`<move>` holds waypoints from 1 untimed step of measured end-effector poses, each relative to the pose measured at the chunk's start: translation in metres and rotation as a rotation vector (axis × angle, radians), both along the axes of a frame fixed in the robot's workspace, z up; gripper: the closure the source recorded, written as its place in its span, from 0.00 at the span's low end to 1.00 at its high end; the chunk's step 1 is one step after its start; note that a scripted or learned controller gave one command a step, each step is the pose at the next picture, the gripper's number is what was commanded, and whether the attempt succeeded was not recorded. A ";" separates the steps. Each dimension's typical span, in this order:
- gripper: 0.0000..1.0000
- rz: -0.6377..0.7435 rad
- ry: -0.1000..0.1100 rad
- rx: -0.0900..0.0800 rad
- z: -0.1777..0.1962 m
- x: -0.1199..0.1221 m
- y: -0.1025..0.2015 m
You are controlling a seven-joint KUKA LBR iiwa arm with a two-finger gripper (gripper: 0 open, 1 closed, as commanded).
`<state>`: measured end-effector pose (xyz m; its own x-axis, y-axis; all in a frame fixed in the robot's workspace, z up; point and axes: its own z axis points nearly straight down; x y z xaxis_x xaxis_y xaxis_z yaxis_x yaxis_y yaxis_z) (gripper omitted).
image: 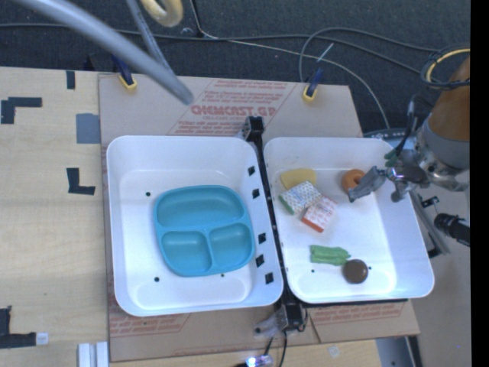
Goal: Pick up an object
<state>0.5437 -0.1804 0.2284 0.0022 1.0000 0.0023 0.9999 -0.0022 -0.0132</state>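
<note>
Arm cut off at frame right. Tool spread open, holding nothing; orange ball partly hidden, just left of it.

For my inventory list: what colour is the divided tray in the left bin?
The shallow three-compartment plastic tray is light blue, seen clearly in the camera view.

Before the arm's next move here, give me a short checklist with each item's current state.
1. Tool over the right bin: ok, near its upper right.
2. Nothing held: cannot tell.
3. Nearest target free: ok, orange ball lies just left of the tool, apart from the other items.
4. Other items reachable: ok, yellow block, packets, green piece and brown ball lie uncovered.
5. Left bin holds just the blue tray: ok.
</note>
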 end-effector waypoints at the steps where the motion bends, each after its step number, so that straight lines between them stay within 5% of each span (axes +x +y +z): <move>1: 0.00 0.003 -0.012 -0.003 0.007 0.003 0.000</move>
